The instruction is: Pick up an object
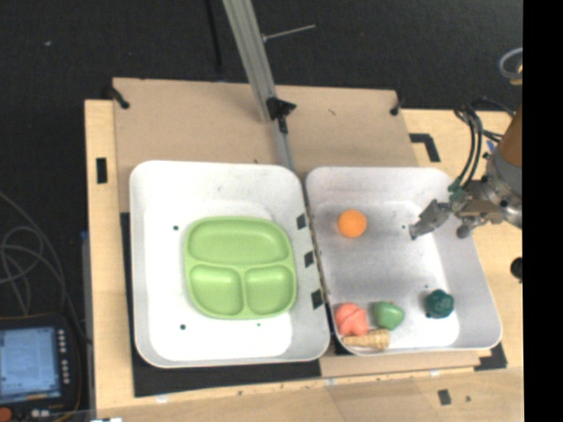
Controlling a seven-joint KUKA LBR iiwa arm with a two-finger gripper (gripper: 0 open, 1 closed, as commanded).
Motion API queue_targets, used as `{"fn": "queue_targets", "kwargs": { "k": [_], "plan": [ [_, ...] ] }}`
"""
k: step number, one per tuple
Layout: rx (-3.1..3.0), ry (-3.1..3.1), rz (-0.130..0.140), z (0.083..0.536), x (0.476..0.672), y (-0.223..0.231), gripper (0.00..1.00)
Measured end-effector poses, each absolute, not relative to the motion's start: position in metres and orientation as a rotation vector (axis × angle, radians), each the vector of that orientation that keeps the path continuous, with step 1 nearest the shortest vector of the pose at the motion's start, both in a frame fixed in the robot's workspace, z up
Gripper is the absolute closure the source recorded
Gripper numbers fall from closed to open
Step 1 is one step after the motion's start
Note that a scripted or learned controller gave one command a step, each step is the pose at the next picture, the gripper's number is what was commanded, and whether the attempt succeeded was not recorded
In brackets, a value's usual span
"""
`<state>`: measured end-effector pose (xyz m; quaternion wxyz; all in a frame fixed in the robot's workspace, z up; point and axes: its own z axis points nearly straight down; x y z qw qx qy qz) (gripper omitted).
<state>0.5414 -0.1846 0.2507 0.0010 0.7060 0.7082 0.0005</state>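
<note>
The tool point(446, 221) hangs over the right bin point(387, 187) with nothing in it; I cannot tell if it is released or clenched. An orange ball point(352, 224) sits just left of it.

Two white bins point(220, 176), one green divided plate point(239, 266), and five small objects: orange ball point(352, 224), dark green point(439, 304), light green point(387, 314), pink point(350, 317), tan point(369, 340).

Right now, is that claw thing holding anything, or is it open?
Gripper: open, holding nothing, hanging over the right bin.
</note>
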Motion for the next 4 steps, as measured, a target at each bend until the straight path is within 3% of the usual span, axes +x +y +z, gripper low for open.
{"fn": "queue_targets", "kwargs": {
  "k": [1,4],
  "plan": [
    [2.217,2.223,0.003,0.251,0.542,-0.185,0.00],
    [2.222,2.219,-0.002,0.099,0.534,-0.188,0.00]
  ]
}}
